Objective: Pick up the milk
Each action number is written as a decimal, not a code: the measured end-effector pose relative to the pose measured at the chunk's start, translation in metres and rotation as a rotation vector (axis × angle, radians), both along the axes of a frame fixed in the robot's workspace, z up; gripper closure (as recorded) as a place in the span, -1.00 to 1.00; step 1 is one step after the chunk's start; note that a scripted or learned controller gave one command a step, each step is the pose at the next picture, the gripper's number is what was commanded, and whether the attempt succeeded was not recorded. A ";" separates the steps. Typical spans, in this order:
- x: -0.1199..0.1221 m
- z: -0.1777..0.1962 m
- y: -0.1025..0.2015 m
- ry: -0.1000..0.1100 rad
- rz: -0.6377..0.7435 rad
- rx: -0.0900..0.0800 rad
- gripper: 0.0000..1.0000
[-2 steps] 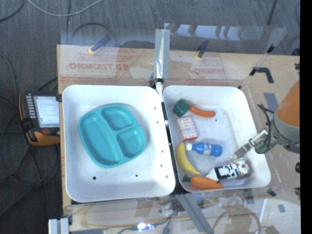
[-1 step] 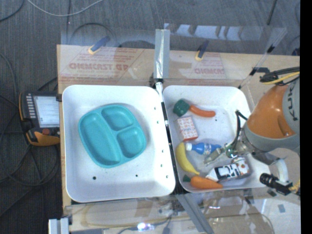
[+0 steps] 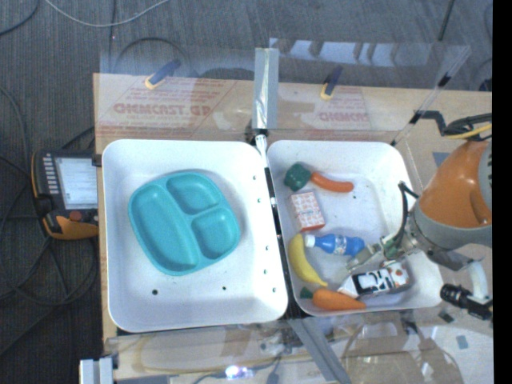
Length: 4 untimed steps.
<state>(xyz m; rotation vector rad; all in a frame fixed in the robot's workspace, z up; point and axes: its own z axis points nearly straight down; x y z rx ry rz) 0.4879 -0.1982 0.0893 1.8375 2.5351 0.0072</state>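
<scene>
Milk (image 3: 381,281) against bin (image 3: 410,174) front-right wall; gripper (image 3: 390,249) above.

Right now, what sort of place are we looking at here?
Probably a robotics lab bench: a KUKA arm reaches over two white bins, one holding toy food like a banana, with loose cables on the carpet.

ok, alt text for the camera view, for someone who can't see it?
Gripper low in the right bin, beside the milk carton, among a banana, bottle and two carrots. Left bin holds a teal divided plate.
</scene>
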 end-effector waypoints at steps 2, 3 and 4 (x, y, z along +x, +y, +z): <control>-0.004 0.094 -0.012 0.012 -0.123 0.001 -1.00; 0.000 -0.001 -0.019 0.006 0.115 0.010 -1.00; 0.004 0.012 -0.021 -0.007 0.115 -0.001 1.00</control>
